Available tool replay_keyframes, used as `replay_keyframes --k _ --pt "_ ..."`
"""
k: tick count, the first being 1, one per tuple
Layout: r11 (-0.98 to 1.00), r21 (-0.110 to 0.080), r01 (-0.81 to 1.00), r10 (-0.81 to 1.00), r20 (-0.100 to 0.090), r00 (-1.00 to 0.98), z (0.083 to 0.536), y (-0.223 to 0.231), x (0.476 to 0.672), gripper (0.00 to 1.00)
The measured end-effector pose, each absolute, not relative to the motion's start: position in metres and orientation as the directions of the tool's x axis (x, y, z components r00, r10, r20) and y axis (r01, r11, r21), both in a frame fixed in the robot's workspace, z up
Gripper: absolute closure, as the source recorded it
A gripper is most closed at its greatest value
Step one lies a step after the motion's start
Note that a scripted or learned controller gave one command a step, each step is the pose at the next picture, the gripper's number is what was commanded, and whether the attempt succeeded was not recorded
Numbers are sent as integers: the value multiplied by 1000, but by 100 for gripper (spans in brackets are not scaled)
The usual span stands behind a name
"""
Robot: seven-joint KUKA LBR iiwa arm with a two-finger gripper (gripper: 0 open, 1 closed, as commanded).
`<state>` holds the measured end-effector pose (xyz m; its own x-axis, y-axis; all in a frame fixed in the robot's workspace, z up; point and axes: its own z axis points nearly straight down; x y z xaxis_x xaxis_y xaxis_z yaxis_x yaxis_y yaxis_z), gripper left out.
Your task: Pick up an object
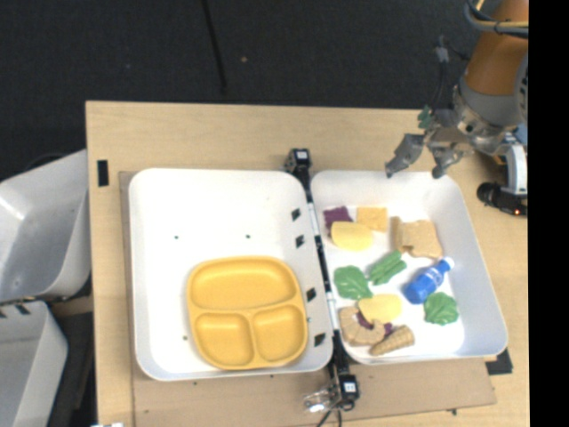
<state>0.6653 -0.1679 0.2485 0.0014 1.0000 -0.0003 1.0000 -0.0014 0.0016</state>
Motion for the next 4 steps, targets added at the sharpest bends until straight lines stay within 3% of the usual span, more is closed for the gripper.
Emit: replay_keyframes --k 1,2,3,4 --pt "-1 4 1000 1000 -3 1 255 -162 659 0" --pt "4 4 1000 1000 -4 -4 266 -161 659 100" --pt "5 -10 1000 1000 2 -5 133 -132 655 100" --pt "-2 -11 1000 1000 2 2 98 -119 566 100"
